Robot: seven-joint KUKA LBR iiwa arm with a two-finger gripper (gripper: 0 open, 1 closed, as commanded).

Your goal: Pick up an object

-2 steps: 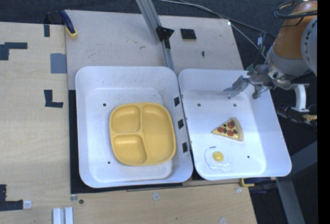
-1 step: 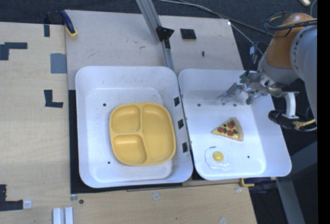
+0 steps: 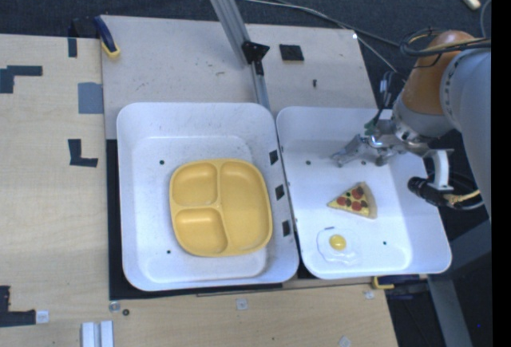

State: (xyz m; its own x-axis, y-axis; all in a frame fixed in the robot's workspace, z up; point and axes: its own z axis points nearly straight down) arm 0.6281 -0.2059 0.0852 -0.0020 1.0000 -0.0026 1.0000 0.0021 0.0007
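Camera view: two white bins side by side on the bench. Left bin (image 3: pixel 132 178) holds a yellow divided plate (image 3: pixel 221 207), three compartments, sitting flat near the middle. Right bin (image 3: pixel 415 254) has a toy pizza slice (image 3: pixel 354 200) roughly in the center and a toy fried egg (image 3: pixel 336 246) just below it, toward the near edge; the two are close but not touching. Arm (image 3: pixel 447 90) comes in from the right, orange band visible above the wrist. Gripper (image 3: pixel 349 155) is low over the upper part of the right bin, above the pizza slice and clear of it. Nothing between its fingers; can't tell from here whether they're spread or closed. A metal pole (image 3: pixel 227 10) slants across the bench above the bins.
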